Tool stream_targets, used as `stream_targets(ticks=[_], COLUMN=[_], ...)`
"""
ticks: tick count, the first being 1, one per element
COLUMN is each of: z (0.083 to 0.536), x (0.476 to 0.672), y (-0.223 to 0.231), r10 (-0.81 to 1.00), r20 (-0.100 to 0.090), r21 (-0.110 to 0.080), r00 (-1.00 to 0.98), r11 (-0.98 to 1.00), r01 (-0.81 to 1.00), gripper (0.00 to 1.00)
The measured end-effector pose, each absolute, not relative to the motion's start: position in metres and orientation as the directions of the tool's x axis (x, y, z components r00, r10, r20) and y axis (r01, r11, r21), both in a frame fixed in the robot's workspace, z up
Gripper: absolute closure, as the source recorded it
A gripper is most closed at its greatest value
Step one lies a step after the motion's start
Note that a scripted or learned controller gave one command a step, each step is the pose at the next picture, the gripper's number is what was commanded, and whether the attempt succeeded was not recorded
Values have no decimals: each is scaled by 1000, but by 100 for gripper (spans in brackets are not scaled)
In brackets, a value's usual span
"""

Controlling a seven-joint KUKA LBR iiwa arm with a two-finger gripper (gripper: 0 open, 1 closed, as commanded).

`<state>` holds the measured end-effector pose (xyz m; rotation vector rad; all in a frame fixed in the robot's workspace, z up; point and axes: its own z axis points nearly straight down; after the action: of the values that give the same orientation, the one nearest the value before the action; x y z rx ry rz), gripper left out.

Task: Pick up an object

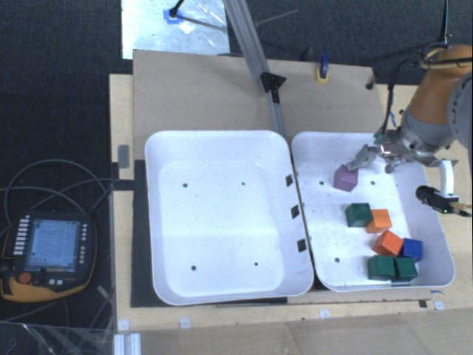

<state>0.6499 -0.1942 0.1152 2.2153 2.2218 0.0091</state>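
The gripper (362,161) hung low over the right shallow white plastic bin (436,276), and its tip sat just beside the small purple block (345,177), maybe touching its top corner. It was too small and blurry to tell how the gripping end was set, and no block could be seen inside it. The purple block lay near the middle of the right bin, apart from the others. It looked light, hard and smooth, so a grab on two flat sides across from each other would likely work best. The grey arm with the orange band (436,95) came in from the right and bent down at the wrist. Green, orange and blue blocks (388,246) sat bunched near the bin's front corner.
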Motion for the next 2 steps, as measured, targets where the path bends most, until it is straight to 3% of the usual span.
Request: stream_targets(ticks=[1, 2], z=[115, 125], x=[654, 656], y=[-196, -195], r10=[1000, 1000], r20=[-7, -6], r21=[21, 23], r00=[-5, -8], r11=[5, 8], r01=[1000, 1000], gripper=[0, 100])
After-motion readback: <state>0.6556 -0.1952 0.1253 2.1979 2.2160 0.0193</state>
